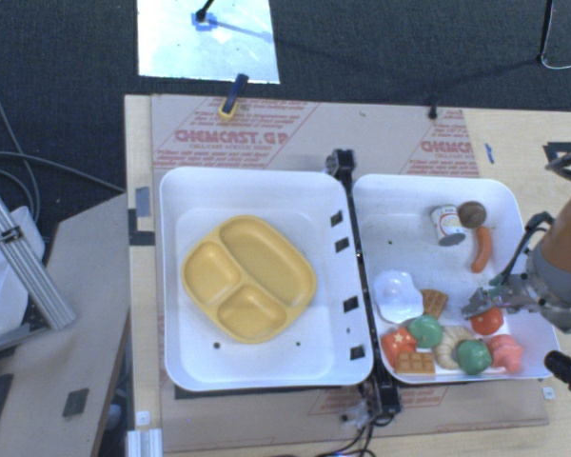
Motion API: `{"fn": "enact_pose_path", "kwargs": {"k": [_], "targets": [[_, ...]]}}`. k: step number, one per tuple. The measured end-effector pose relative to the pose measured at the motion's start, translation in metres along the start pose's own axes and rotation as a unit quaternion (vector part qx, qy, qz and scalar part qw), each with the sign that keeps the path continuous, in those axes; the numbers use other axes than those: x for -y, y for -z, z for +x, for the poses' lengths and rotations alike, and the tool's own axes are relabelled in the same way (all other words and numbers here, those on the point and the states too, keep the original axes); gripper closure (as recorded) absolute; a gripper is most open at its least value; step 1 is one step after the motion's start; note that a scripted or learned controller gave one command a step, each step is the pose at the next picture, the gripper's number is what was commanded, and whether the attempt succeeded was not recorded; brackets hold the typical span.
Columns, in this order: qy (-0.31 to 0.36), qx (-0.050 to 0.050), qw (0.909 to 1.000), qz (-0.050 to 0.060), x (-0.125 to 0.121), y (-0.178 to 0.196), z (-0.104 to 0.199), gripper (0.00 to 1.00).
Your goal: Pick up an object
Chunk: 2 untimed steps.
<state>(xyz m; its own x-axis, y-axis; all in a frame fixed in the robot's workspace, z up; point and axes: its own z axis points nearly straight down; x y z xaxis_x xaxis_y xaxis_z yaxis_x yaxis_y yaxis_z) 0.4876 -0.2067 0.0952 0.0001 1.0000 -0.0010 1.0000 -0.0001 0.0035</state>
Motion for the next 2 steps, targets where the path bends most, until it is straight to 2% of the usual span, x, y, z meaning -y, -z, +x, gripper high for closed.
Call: {"fn": "enact_pose_path", "kwargs": {"k": [1, 2], "targets": [[0.006, 0.0, 1.0, -0.005, -0.039, 0.091, 0.052, 1.0], [0.006, -0.001, 1.0, -0.003, -0.086, 0.135, 0.112, 1.0]]}}
